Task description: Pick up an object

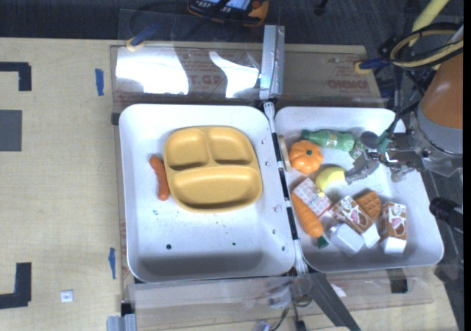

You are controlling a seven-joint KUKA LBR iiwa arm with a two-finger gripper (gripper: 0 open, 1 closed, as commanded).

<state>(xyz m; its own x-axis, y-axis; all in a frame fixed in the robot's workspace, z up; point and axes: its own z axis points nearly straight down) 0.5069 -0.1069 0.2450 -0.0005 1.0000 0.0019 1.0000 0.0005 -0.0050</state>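
Claw [366, 162] hovers low in the right bin [427, 248], near its back edge by the lemon [330, 176]; can't tell its state (too blurry); nothing lifted yet, grab still pending.

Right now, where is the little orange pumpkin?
The pumpkin sits in the right bin, near its upper left corner, just below the green bottle and beside the yellow lemon.

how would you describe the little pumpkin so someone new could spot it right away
Look in the right-hand white bin, the one crowded with toy food. Near its upper left, close to the divider between the bins, sits the pumpkin, just below the green bottle and up-left of the yellow lemon. It is the only round orange thing with ribs and a green stem.
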